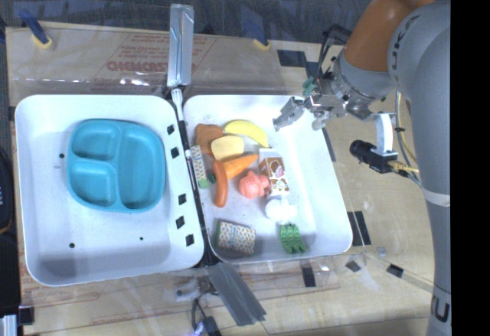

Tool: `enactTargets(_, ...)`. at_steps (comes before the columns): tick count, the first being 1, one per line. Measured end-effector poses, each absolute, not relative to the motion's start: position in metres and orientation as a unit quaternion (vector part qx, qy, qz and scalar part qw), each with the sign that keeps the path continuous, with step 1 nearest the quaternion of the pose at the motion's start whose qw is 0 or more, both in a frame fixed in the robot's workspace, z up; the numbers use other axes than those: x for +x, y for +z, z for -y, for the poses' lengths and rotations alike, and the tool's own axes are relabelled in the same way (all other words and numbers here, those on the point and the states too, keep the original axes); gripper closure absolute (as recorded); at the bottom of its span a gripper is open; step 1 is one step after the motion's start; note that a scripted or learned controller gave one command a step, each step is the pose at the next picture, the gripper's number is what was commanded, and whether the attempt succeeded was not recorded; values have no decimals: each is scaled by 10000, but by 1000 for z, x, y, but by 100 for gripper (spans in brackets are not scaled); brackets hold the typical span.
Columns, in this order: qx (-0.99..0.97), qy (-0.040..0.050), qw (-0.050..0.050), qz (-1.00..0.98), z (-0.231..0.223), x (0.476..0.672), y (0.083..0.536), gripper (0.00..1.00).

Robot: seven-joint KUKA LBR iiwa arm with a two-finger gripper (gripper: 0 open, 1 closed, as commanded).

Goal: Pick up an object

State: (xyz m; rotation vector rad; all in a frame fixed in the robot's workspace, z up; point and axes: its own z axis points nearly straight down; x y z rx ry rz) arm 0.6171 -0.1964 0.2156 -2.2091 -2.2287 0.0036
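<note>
My gripper (301, 115) hangs over the upper right corner of the right bin (325, 189), its two fingers spread apart with nothing between them. Left of it and lower down lies a heap of toy food: a yellow banana (246, 129), a pale yellow piece (227, 147), an orange carrot (230, 171), a brown piece (207, 135) and a pink round fruit (251, 185). A small printed carton (275, 177), a white item (279, 210), a green item (290, 238) and a patterned box (235, 237) sit nearer the bin's front.
The left bin (38, 235) holds a blue divided plate (116, 164). A metal post (181, 44) stands at the back between the two bins. The arm's grey body and orange band (379, 36) fill the right side above the bench.
</note>
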Motion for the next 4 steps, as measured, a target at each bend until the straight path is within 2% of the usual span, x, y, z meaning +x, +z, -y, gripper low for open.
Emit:
enactTargets(1, -6415, -2, 8, 7671, 209, 585, 93, 0)
enactTargets(2, -6402, 2, 11, 7682, 209, 586, 103, 100)
enactTargets(3, -7142, -1, -7, 6999, 163, 641, 234, 100)
enactTargets(4, -6667, 7, 15, 7453, 113, 573, 207, 100)
